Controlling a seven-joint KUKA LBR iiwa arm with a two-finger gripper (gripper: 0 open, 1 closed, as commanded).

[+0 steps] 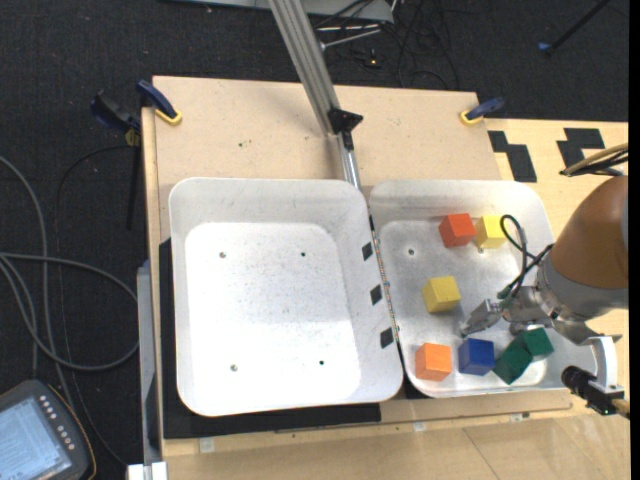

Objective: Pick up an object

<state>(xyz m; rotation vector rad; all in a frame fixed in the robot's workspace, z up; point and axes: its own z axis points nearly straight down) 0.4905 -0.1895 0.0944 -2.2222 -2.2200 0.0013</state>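
Reaching in from the right, the arm (590, 268) bent low over the right bin (400, 218), its gripper (487, 318) just above the blue block (478, 356). Whether it held anything could not be told. Orange, yellow and green blocks lay nearby.

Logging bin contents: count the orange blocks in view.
2. One orange block sits at the right bin's far side beside a yellow block; another lies near its front-left corner. The arm may hide more.

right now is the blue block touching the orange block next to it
Apart. The camera view shows a strip of white bin floor between the blue block and the orange block at the near edge of the right bin.
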